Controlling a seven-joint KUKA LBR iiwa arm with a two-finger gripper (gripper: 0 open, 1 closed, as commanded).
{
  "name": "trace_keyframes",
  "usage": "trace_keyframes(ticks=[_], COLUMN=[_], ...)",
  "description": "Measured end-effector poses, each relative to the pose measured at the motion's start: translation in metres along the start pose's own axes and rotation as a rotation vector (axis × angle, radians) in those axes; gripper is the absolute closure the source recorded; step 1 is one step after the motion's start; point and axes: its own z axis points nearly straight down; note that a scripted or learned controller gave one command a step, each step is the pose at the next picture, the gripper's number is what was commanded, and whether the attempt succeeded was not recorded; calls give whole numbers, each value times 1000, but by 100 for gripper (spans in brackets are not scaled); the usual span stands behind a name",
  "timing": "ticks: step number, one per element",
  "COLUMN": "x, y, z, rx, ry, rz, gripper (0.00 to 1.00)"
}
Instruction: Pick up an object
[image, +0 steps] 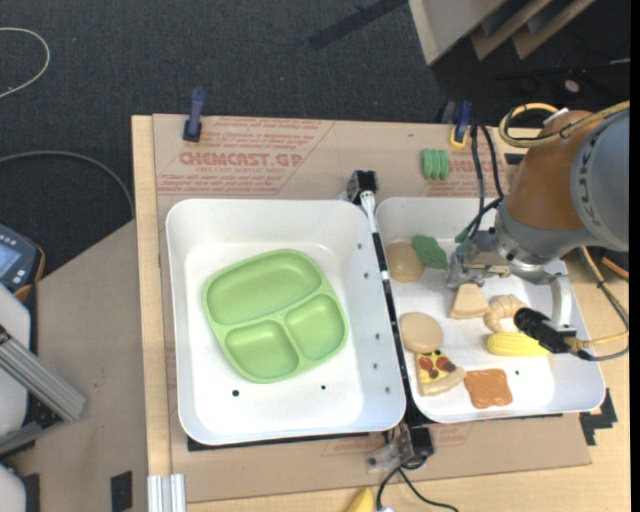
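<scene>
The right white bin (570, 395) holds several toy foods: a tan round piece (404, 262), a green piece (431, 250), a beige wedge (467, 302), a round cookie (421, 331), a pizza slice (438, 370), a brown toast (487, 388), a yellow corn piece (515, 345) and a cream lump (504, 311). My gripper (468, 275) hangs low over the bin's middle, just above the beige wedge. The wrist and arm hide its fingertips.
The left white bin (190, 300) holds a green three-part plate (275, 315). A black clamp (362, 186) sits between the bins at the back. A small green object (435, 164) lies on the cardboard behind the right bin. Cables run along the right side.
</scene>
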Motion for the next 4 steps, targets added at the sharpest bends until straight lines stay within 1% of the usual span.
trace_keyframes(ticks=[1, 2, 3, 4], x=[60, 135, 148, 106], y=[-38, -76, -73, -22], z=[-147, -76, -170, -77], rx=[-5, 15, -3, 5], ry=[2, 4, 2, 1], rz=[-9, -9, -6, 0], gripper=[100, 100, 100, 100])
